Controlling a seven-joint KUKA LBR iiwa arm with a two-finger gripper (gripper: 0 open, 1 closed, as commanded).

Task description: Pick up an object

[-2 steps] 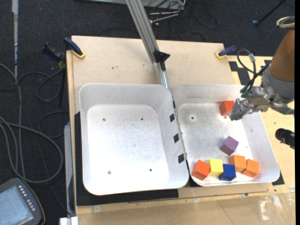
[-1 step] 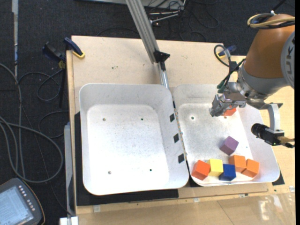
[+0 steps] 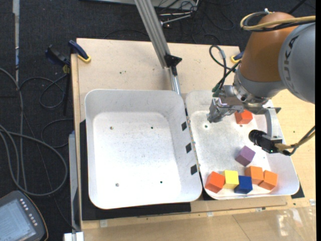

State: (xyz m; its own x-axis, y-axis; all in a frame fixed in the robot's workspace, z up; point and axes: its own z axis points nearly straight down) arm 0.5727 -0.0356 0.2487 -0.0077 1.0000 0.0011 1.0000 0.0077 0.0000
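Nearest the camera, a row of blocks lies along the front wall of the right bin (image 3: 288, 177): an orange block (image 3: 215, 181), a yellow block (image 3: 231, 178), a blue block (image 3: 244, 184), and two more orange ones (image 3: 255, 174) (image 3: 270, 179) packed close together. Just behind them sits a purple block (image 3: 245, 155), apart from the row. A red-orange block (image 3: 244, 117) lies farther back, near the arm's wrist. The claw (image 3: 216, 113) hangs over the back left part of the right bin, above bare floor, with no block between its fingers; whether they are spread or closed cannot be told. Beside it, the left bin (image 3: 100, 134) rests on the bench (image 3: 125, 59).
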